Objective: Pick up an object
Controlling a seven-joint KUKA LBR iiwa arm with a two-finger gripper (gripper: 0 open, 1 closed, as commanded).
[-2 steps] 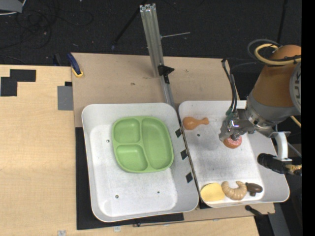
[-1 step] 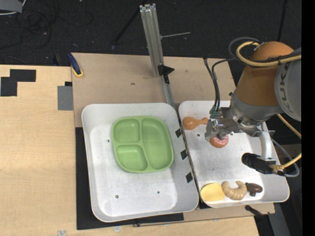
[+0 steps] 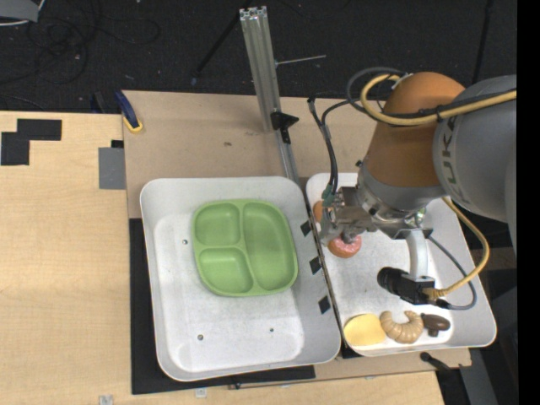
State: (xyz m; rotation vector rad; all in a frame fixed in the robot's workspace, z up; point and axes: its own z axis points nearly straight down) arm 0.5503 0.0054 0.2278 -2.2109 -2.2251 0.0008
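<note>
Claw [image 3: 340,223] hangs low over the far left part of the right bin [image 3: 472,327]; I cannot tell its state. Just below it lies a round pink-red object [image 3: 345,245], maybe touching. Near it lie a yellow disc [image 3: 364,331] and a tan curved toy [image 3: 402,326].

A green three-compartment plastic tray [image 3: 245,248] lies in the left shallow white bin [image 3: 169,327], while the right shallow white bin [image 3: 468,315] holds a pink round object [image 3: 344,245] near its left wall and, along its front edge, a flat yellow disc [image 3: 364,331] just left of a tan curved croissant-shaped toy [image 3: 403,326].
</note>
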